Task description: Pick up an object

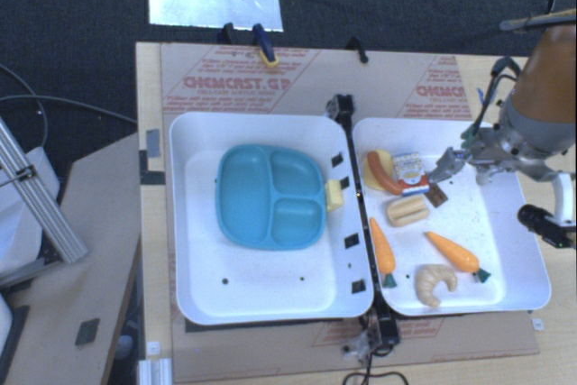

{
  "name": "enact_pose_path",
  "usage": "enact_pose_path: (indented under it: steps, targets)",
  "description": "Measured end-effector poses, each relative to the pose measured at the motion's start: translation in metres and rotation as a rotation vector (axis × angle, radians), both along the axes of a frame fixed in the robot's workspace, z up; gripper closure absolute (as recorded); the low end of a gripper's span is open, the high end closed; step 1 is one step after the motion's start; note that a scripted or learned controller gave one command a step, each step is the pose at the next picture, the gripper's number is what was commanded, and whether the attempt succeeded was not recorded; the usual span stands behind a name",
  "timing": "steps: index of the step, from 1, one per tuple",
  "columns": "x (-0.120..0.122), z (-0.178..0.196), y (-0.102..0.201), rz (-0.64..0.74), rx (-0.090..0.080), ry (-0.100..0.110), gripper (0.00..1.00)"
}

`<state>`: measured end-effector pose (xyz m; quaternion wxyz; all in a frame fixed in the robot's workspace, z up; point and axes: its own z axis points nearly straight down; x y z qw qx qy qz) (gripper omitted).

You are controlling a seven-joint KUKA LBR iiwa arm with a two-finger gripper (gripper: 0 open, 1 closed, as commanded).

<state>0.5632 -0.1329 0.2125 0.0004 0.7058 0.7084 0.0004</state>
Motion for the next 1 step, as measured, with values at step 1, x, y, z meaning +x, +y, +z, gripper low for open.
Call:
enact_pose_path:
  steps: [1]
  targets:
    - [0.0119,-0.0572,0.0425,0.005,0.002,0.003,0.00]
